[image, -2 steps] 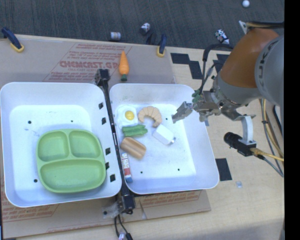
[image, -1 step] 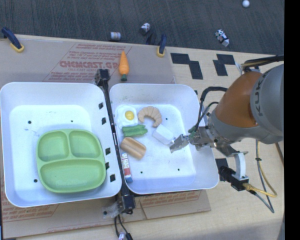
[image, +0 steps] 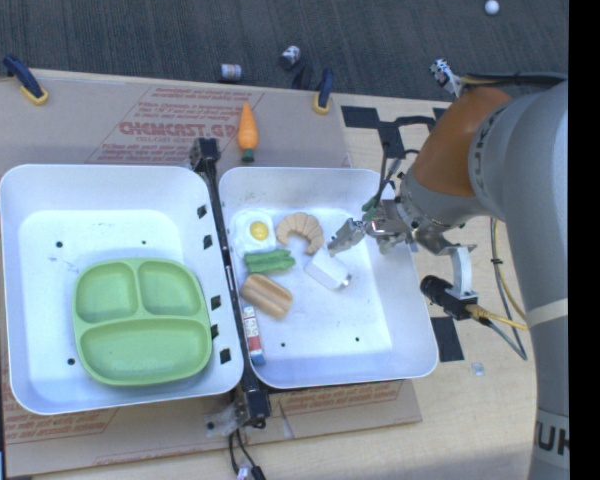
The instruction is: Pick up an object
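Note:
The right bin (image: 400, 338) holds several toy foods. A fried egg (image: 256, 232) lies by a tan croissant (image: 300, 230), with a green pea pod (image: 269, 261) below them. A hot dog bun (image: 266, 295) sits lower left, a white block (image: 328, 273) is near the middle, and a red and white tube (image: 251, 332) lies along the left wall. My gripper (image: 346, 237) hangs over the bin's right half, just right of the croissant and above the white block. Nothing shows in its grasp.
The left bin (image: 30, 208) holds a green divided plate (image: 140, 320). An orange toy carrot (image: 246, 128) lies on the cardboard behind the bins. Blue clamps (image: 324, 90) hold the board. My arm's cables (image: 470, 303) run past the right bin's right rim.

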`<state>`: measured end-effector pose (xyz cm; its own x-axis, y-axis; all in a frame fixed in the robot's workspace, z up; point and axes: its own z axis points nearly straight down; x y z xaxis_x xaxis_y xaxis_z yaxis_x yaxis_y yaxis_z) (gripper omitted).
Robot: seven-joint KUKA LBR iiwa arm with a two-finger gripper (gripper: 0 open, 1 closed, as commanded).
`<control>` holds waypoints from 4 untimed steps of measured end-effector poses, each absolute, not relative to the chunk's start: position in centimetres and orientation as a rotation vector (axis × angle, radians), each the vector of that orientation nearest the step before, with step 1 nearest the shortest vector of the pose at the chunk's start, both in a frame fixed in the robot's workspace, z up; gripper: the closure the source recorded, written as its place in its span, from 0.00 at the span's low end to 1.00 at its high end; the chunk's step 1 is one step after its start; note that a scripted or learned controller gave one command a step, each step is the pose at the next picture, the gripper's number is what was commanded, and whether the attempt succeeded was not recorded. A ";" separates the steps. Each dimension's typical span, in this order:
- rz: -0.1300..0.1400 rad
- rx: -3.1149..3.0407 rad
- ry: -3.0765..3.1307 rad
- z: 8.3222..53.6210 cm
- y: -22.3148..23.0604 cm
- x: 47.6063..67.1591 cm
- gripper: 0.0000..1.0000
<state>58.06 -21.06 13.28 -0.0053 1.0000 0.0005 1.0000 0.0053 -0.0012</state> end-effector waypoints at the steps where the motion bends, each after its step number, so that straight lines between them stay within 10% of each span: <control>1: -0.018 -2.225 -2.240 10.6 -21.1 52.5 0.00; 3: -0.001 -2.214 -2.229 15.7 -16.6 65.7 0.00; 4: 0.005 -2.212 -2.224 9.1 -13.1 59.4 0.00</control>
